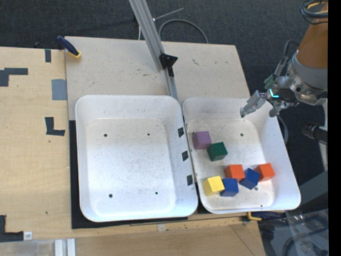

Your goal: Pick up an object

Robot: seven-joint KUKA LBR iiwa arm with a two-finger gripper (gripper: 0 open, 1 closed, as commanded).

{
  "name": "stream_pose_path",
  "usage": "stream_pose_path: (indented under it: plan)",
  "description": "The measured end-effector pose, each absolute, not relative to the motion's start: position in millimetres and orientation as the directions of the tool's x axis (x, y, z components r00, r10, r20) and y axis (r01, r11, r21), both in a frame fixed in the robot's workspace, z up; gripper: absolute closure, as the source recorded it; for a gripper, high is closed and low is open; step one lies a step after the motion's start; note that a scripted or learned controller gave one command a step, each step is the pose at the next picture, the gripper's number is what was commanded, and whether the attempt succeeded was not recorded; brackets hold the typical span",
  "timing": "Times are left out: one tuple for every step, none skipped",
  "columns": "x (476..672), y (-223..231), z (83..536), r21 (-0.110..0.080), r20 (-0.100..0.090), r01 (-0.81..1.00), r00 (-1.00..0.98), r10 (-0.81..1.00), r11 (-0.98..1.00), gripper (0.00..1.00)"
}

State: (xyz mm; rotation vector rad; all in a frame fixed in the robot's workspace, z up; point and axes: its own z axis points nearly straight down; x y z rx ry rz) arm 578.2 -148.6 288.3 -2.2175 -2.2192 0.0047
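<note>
Blocks (pixel 234 172) lower-left of gripper (pixel 262 104), well apart

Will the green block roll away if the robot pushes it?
Probably not. The green block looks like a cube with flat sides, so it should slide, not roll. It looks stiff and small, so likely light. It sits against the purple block, so a push may nudge that too.

left bin (pixel 85 143) floor bare and open from above, right bin (pixel 282 169) far half free near its back rim, blocks (pixel 234 177) crowding its near half and front rim, slanted metal pole (pixel 152 33) crossing bench back edge above the bins' shared wall
</note>
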Motion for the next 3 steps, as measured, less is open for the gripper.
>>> stream_pose_path:
  plan:
    - [578.9,-149,291,-0.001,0.000,1.000,-0.002,1.000,0.002,0.00]
    - [577.9,-138,239,-0.006,0.001,1.000,-0.001,1.000,0.001,0.00]
    - [579.0,-146,189,-0.007,0.000,1.000,0.000,1.000,0.000,0.00]
